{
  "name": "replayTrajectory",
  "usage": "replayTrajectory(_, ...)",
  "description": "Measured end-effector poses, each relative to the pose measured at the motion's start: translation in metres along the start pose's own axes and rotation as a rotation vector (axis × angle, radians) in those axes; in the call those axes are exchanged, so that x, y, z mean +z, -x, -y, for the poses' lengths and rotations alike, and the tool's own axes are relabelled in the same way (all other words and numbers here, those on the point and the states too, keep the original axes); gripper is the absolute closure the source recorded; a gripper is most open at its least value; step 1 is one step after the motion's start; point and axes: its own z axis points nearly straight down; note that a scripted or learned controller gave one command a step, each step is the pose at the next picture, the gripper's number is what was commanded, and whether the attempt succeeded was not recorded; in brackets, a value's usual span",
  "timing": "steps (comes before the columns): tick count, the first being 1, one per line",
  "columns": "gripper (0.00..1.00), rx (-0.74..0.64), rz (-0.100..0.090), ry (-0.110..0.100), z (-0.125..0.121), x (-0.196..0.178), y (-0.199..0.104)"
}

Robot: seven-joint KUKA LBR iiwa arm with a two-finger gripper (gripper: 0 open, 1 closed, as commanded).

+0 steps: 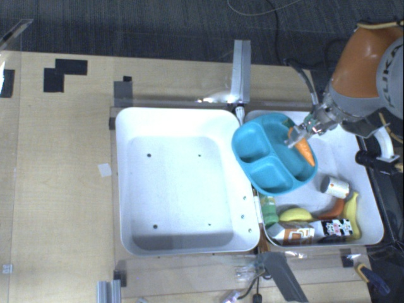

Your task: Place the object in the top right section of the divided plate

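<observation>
arm angled down, gripper (302, 133) over blue plate (273, 155).

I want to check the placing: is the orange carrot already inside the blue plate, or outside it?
Inside, it seems: the carrot lies over the right part of the divided plate, below the claw. Whether it is released, I cannot tell.

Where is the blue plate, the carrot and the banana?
Blue plate (268, 169): camera view, floor of its lower section.
Carrot (305, 151): camera view, middle of its orange body, at the plate's right edge.
Banana (353, 216): camera view, middle of its yellow curve.
</observation>
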Motion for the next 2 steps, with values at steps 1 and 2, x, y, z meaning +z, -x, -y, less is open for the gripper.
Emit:
replayTrajectory(1,1.0,-0.092,0.001,0.001,0.0363,0.0579,0.0068)
replayTrajectory(2,0.0,-0.092,0.004,0.004,0.0354,0.0566,0.0073)
